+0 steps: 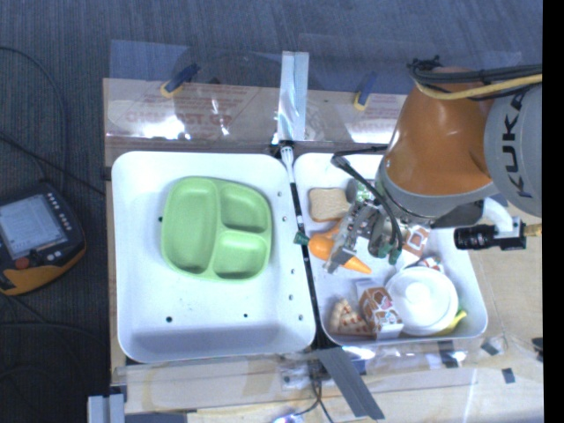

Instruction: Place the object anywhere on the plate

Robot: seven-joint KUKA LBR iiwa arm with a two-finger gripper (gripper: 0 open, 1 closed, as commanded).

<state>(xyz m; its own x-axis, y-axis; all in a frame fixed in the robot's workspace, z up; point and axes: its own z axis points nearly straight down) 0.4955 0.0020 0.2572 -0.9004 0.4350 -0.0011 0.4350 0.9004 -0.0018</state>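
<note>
Below: dark carpet [264,16], wooden bench [141,117], two white bins [132,263]; end effector [352,241] grip state unclear.

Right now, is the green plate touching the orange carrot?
Apart. The camera view shows the green plate in the left bin, the orange carrot in the right bin, rims between them.

Teach pendant [37,236] on carpet left of bench — cables nearby; clear sheet [220,104] behind bins.
</note>
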